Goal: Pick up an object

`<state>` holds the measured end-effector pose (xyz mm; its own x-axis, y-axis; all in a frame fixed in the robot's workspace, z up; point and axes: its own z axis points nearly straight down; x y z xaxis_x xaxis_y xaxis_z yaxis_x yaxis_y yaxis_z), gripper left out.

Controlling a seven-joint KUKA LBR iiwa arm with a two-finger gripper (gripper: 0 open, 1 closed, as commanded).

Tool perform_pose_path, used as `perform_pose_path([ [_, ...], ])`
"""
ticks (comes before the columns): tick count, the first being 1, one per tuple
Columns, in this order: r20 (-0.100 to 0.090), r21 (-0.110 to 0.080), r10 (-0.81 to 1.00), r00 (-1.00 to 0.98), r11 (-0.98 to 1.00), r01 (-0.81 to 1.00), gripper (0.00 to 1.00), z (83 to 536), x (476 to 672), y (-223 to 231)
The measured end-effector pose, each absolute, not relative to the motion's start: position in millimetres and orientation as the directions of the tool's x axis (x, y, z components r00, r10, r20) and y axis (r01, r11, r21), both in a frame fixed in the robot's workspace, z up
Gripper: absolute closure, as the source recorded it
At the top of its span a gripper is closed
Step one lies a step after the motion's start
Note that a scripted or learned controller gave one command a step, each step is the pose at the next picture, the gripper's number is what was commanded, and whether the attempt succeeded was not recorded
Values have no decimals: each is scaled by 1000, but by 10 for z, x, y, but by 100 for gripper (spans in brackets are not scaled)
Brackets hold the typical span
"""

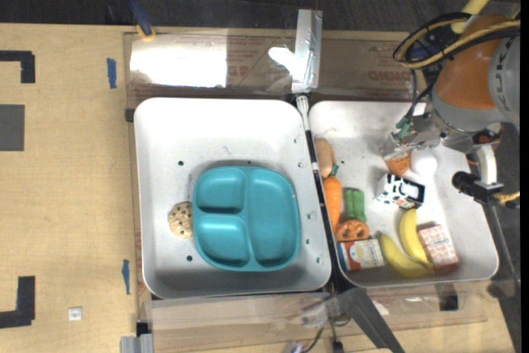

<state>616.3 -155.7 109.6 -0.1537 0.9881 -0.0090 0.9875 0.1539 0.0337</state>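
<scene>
The right bin (357, 135) holds several small things: a brown oval piece (323, 155), a carrot (332, 198), a green piece (354, 202), a black-and-white toy (401, 192), a banana (405, 248), a pinkish box (436, 246) and a small carton (361, 254). My gripper (407, 136) hangs over the bin's upper right part. It is just above a small orange piece (398, 164) that lies beside a white piece (424, 165). Whether it touches either one is unclear.
The left bin (215, 132) bears a teal divided plate (245, 216) with a cookie (180, 219) at its left side. The wall between the bins (312, 178) runs just left of the carrot. The arm's orange band (467, 83) and cables sit over the right bin's far corner.
</scene>
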Motion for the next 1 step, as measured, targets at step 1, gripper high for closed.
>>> perform_pose_path([
  [1,-8,30,988,-153,153,988,0,1081,6153,-1559],
])
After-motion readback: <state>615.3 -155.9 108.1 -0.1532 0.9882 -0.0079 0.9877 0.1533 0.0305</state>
